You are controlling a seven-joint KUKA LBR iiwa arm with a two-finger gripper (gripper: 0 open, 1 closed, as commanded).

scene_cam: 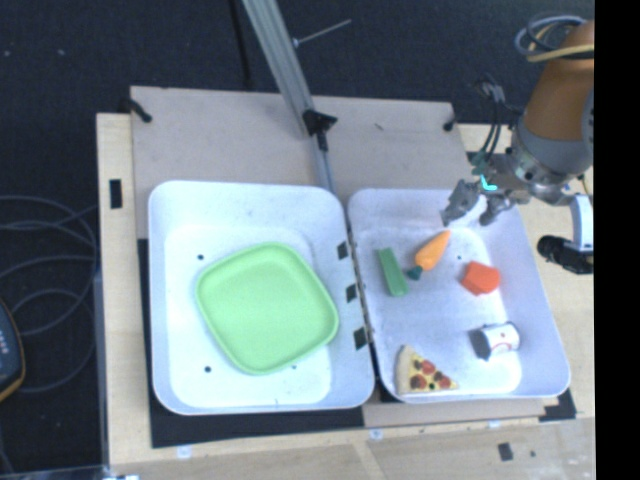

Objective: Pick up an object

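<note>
**Open fingers poised over carrot**

Fingers point(462, 204) spread wide and empty, the gripper point(476, 208) hangs at the right bin's point(535, 298) far edge, just beyond the carrot point(433, 250). The carrot lies mid-bin, long axis slanting, green end near-left, tip far-right. A clean grab likely means descending with jaws straddling that axis crosswise.

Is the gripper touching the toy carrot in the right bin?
Apart. The camera view shows white bin floor between the open gripper and the carrot, which lies below and left of it.
</note>
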